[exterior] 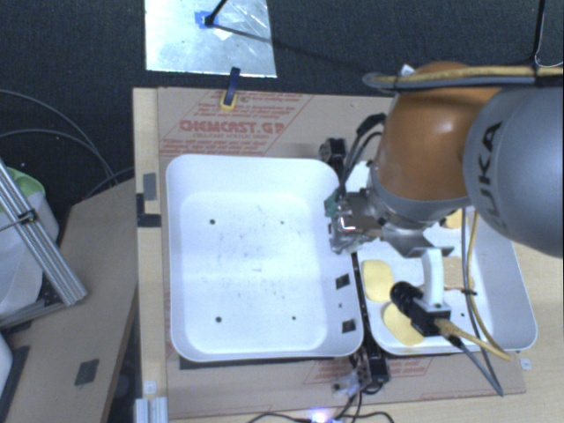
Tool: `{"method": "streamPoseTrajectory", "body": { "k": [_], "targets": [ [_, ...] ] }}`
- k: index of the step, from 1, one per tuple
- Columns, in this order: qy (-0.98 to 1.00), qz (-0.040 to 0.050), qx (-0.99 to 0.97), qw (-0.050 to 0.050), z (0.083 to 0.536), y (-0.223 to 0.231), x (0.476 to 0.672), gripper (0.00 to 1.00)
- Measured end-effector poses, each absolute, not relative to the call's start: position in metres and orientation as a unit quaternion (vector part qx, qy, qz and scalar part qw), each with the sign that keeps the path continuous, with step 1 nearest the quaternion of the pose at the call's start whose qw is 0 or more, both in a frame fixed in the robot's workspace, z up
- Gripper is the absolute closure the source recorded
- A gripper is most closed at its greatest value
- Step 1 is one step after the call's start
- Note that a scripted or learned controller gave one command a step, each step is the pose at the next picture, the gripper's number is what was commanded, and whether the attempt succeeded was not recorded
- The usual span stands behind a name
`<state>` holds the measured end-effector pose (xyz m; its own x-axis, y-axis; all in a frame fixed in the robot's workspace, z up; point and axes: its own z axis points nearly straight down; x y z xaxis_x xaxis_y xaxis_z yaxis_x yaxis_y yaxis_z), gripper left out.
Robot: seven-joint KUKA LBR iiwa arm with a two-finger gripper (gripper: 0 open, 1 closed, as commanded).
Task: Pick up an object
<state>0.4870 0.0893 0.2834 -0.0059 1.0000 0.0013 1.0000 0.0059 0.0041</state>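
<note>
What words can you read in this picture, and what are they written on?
"CHEMCAST G P", red letters on the brown board behind the left bin; the last letters are blurry.
"KUKA", partly seen, on the grey arm.
More red print on the board's front edge is too small to read.

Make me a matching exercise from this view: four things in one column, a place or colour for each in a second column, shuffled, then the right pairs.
Things:
1. left bin
2. right bin
3. pale yellow pieces
4. shiny sheet

Places or colours:
A. on the dark floor beyond the bench
B. white, with dark specks on its floor
C. under the arm
D. lying in the right bin, near its left wall

Pairs: 1-B, 2-C, 3-D, 4-A
</note>
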Motion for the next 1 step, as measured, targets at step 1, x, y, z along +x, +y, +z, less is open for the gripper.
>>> {"method": "streamPoseTrajectory", "body": {
  "k": [1],
  "targets": [
    [0.706,0.006,0.708,0.005,0.3976,0.0342,0.488,1.0]
  ]
}}
